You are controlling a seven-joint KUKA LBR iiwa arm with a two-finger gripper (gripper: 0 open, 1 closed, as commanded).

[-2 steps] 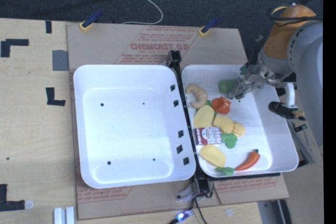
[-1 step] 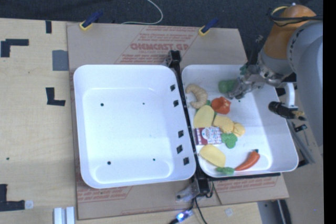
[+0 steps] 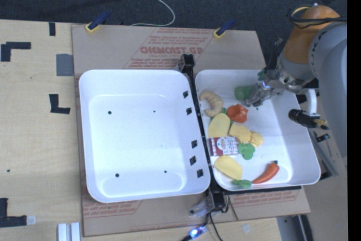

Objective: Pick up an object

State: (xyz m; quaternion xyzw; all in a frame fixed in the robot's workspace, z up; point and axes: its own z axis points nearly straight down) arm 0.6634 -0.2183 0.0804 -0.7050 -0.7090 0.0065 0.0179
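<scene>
The right bin [image 3: 293,138] holds a pile of toy food along its left side. A tan croissant [image 3: 211,102] lies at the top, with a red tomato [image 3: 237,113] beside it. Below them lie yellow pieces [image 3: 219,125], a red and white packet [image 3: 224,147] and a small green piece [image 3: 246,150]. A yellow lemon [image 3: 228,167] and an orange-red chili [image 3: 266,173] lie at the near end. My gripper [image 3: 256,96] is low in the bin's far part, right next to a green toy [image 3: 243,91] and just above the tomato. Nothing is seen held in it.
The left bin [image 3: 135,132] stands side by side with the right one, joined by a black divider [image 3: 193,115]. Both rest on a cardboard sheet [image 3: 163,48] fixed with clamps. The grey arm [image 3: 333,65] crosses the right bin's far right corner.
</scene>
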